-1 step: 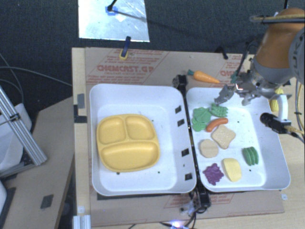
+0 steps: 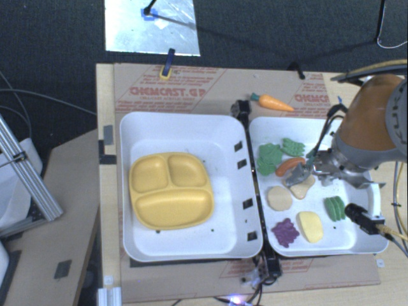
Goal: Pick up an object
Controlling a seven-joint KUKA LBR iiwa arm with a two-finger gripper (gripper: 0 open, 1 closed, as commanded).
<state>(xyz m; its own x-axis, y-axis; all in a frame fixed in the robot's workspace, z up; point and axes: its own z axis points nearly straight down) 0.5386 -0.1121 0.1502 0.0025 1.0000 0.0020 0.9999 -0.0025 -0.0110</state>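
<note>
Fingers [image 2: 298, 176] sit low in your right bin [image 2: 319, 127], over the orange sausage toy [image 2: 288, 166] beside the green lettuce toy [image 2: 270, 158]; apart or together, you cannot tell.

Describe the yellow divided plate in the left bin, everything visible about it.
The yellow plate looks like smooth matte plastic, a rounded square with raised ridges splitting it into three compartments: two smaller ones along the far side and one wide one along the near side. Nothing lies in any compartment. It sits flat and slightly rotated on the floor of the left bin, toward that bin's left half, touching nothing but the floor.
</note>
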